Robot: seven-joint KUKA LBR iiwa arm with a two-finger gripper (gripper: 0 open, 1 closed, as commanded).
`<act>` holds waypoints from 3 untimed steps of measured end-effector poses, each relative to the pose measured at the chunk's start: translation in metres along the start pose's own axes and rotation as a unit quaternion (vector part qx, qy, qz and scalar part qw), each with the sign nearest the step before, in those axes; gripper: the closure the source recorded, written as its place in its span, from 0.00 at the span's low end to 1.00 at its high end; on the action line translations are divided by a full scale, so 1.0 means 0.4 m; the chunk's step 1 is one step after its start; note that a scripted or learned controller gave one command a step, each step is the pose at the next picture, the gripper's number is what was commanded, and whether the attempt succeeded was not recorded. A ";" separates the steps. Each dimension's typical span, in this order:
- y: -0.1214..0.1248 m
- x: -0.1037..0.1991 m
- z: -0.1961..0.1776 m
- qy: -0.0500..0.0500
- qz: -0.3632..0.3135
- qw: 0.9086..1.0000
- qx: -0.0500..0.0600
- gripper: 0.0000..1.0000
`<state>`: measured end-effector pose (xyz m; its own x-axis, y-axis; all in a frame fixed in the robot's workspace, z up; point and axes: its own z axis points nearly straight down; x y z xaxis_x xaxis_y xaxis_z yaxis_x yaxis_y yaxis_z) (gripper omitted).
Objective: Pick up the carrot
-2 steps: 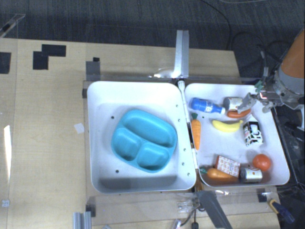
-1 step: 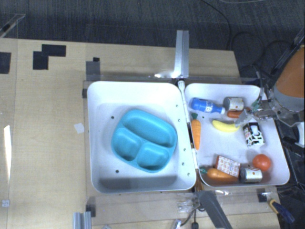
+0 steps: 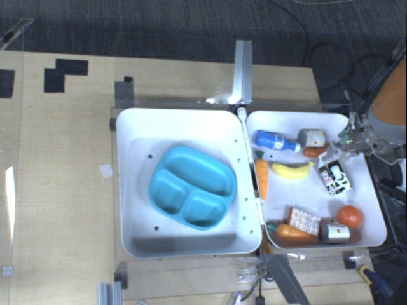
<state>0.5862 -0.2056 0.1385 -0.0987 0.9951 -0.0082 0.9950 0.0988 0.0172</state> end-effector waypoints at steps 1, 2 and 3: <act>0.033 0.052 -0.347 0.001 0.246 0.969 0.007 1.00; 0.017 0.285 -0.223 0.002 0.251 0.968 0.008 1.00; -0.079 0.333 -0.212 0.002 0.211 0.977 0.008 1.00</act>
